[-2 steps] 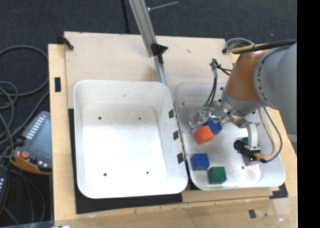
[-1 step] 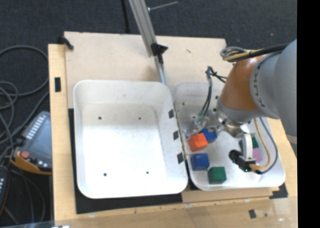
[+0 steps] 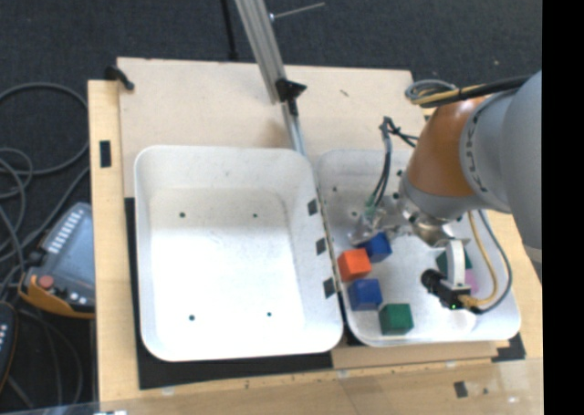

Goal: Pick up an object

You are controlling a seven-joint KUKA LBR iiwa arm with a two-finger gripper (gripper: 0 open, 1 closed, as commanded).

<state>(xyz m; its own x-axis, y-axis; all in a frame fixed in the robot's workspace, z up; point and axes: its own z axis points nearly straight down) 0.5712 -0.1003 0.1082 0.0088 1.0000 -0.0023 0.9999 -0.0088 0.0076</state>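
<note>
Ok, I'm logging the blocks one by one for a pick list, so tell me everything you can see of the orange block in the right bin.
The orange block is a small cube-like piece, plain bright orange, matte, with no markings visible. It sits on the floor of the right bin, close to that bin's left wall. A blue block lies just up and to its right, another blue block just below it; whether either touches it is unclear. The gripper hangs nearby, above the upper blue block, not on the orange one.

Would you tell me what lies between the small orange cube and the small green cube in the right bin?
In the camera view, a blue cube sits between the orange cube and the green cube.
</note>
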